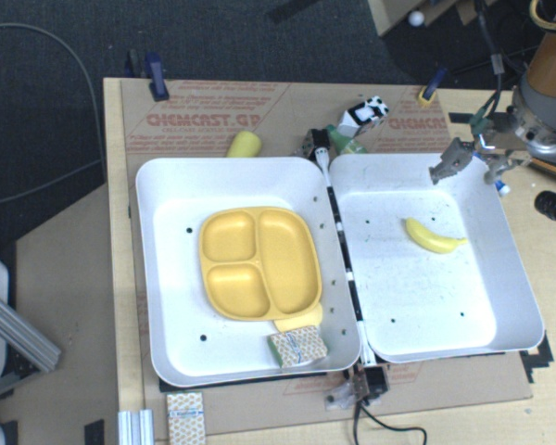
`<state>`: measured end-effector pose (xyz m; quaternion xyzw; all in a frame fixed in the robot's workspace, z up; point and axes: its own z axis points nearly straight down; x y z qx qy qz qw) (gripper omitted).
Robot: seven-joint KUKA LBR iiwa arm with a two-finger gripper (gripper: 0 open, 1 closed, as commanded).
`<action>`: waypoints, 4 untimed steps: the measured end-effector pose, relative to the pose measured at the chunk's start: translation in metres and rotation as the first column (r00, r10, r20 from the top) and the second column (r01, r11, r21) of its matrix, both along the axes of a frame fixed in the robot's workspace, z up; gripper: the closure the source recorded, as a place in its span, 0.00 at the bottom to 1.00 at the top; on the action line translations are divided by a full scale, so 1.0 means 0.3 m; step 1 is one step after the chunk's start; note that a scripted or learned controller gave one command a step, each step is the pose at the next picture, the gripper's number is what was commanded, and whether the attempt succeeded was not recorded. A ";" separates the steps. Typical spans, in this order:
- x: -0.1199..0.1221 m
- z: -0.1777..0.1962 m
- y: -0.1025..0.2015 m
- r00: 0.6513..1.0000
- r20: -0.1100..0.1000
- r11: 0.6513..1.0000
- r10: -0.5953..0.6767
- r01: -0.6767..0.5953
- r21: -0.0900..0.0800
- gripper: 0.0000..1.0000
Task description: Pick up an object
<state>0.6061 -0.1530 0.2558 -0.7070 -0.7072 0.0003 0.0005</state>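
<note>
Arm (547,82) cut off at right edge — small packet (185,417) cropped below.

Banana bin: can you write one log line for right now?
gripper: open, above right bin's far edge | banana: lying in right bin, not held | tray: left bin

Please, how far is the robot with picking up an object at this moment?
Nothing looks done yet: the banana lies on the floor of the right bin, and the yellow plate sits in the left bin. In hand: the gripper is above the right bin's far edge, holding nothing. Left: descend, grasp and lift.
</note>
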 end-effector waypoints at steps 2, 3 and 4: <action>0.038 -0.573 -0.048 1.000 -0.001 1.000 -0.001 0.001 0.000 0.00; 0.042 -0.536 -0.048 1.000 0.002 1.000 -0.001 0.001 0.000 1.00; 0.127 -0.234 0.237 1.000 0.004 1.000 0.002 -0.002 0.001 1.00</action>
